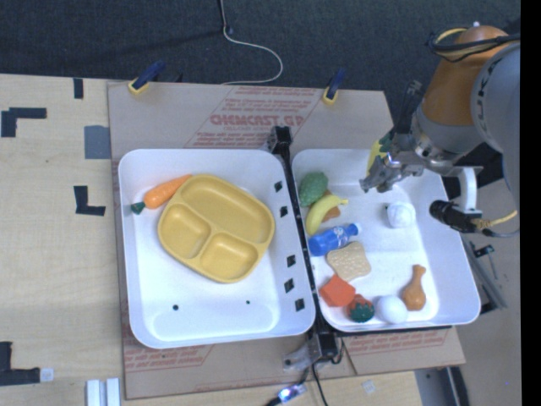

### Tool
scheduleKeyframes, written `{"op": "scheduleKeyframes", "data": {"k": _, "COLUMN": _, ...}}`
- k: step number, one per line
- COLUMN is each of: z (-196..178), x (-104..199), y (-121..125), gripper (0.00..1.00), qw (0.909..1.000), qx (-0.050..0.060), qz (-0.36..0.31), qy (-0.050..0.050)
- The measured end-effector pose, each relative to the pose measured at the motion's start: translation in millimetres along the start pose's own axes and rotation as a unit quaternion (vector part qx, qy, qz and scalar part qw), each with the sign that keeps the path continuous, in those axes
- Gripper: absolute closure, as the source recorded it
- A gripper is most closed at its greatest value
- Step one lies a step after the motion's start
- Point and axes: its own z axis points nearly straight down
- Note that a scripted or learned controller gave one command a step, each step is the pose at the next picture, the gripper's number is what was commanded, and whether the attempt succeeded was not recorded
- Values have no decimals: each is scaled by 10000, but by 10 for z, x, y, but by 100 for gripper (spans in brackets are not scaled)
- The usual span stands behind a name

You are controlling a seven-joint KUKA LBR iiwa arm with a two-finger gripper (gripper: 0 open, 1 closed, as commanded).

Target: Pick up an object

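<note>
We see the tool (382,178) hovering near the right bin's (439,227) twelve o'clock rim; we cannot tell its grip. A white ball (399,215) lies just at five o'clock.

Both white bins, the left bin (144,311) and the right bin (452,299), look like smooth, slightly glossy plastic. In the left one, the yellow divided plate (216,227) is matt plastic, and the carrot (163,192) beside it looks like smooth plastic too. In the right bin, the banana (322,211) and blue bottle (332,239) have a plastic sheen, while the cracker (349,262) looks rougher and dull. Under the bins lies matt brown cardboard (254,118) with red print. The bench (51,252) looks like pale wood. The floor (110,15) at the far side looks like rough dark carpet.
</note>
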Motion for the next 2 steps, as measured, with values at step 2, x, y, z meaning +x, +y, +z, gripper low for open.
{"op": "scheduleKeyframes", "data": {"k": 2, "z": -476, "x": 393, "y": -413, "gripper": 100, "qw": 10000, "qx": 34, "qz": -7, "qy": 5}}
